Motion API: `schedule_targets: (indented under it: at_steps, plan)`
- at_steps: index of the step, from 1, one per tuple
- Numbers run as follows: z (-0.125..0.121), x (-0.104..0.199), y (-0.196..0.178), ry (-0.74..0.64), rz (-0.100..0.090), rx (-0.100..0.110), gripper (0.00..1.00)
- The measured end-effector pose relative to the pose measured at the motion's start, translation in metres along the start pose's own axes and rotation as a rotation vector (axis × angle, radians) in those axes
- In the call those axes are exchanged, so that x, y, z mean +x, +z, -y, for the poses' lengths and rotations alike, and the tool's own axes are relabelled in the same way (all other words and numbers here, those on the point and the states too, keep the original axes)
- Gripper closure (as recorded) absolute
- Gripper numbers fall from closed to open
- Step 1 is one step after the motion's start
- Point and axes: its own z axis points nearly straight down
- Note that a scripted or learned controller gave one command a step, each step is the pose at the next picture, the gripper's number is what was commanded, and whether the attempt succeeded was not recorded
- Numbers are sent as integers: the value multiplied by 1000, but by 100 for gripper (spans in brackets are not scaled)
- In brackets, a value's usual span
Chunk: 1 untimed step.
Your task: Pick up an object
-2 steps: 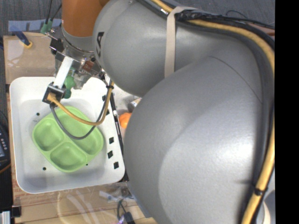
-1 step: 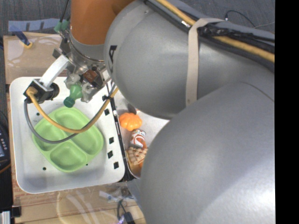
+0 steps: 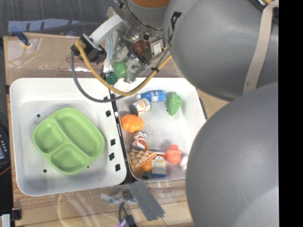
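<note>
We take this for a robotics lab: a big grey robot arm with an orange band (image 3: 227, 41) hangs over two shallow white plastic bins (image 3: 19, 126) on a brown taped bench (image 3: 47, 51), with small plastic toy foods (image 3: 142, 141) scattered in one, probably test items.

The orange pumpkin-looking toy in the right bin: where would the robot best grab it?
Probably from straight above, fingers closing across the orange toy's rounded middle. It lies close to the bin's left wall, so closing along that wall, not toward it, likely leaves both fingers room.
</note>
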Motion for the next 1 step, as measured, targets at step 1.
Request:
schedule_targets:
  at_steps: [1]
  plan:
    - [-10,-32,113,-60,10,6,100]
